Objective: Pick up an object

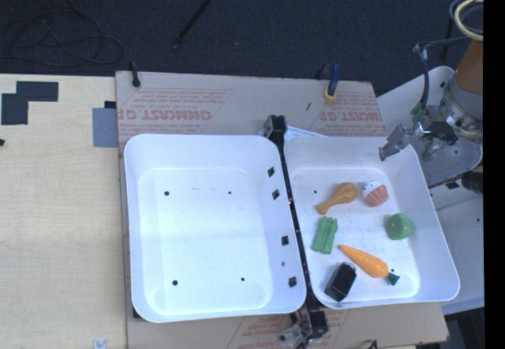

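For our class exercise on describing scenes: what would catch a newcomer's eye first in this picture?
The eye goes first to the bright toy foods clustered in the right bin: an orange carrot, a tan drumstick, a green pepper-like piece and a green block, with a black object near the front edge. Next comes the plain white left bin beside it, and the arm's gripper by the right bin's far corner.
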`<state>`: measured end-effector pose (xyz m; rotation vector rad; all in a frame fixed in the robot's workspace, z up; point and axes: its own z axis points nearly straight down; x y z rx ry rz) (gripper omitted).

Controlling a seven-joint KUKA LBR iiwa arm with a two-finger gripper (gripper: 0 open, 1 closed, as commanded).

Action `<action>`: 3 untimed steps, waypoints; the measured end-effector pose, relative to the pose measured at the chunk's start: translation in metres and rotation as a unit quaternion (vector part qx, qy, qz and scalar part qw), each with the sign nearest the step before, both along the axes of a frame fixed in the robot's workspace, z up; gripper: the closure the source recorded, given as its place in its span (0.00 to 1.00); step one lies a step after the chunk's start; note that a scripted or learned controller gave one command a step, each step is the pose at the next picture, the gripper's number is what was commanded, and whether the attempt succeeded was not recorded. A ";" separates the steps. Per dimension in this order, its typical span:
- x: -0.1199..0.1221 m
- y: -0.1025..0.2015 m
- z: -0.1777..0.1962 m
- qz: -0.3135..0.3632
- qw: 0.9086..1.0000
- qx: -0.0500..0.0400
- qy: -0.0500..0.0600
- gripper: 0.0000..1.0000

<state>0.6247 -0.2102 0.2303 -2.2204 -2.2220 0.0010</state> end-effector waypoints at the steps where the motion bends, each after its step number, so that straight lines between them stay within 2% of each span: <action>1: -0.006 0.008 -0.114 0.000 1.000 -0.002 -0.006 0.00; 2: 0.020 0.089 -0.144 0.003 1.000 0.002 0.000 0.00; 3: -0.071 0.087 -0.069 -0.002 1.000 0.001 0.002 0.00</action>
